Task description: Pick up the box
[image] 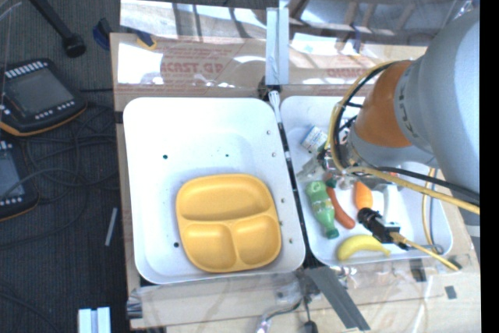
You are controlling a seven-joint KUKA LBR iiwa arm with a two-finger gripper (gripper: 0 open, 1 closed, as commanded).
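Observation:
A small white and blue box (314,138) lies near the upper left corner of the right bin (300,168). The grey arm with its orange band reaches in from the right and covers much of that bin. My gripper (334,164) hangs low under the wrist, just right of and below the box, mostly hidden among cables.
A green bottle (321,207), a red-orange carrot (341,209), an orange piece (363,195) and a yellow banana (360,247) lie in the front part of the right bin. The left bin (156,129) holds a yellow divided plate (228,221).

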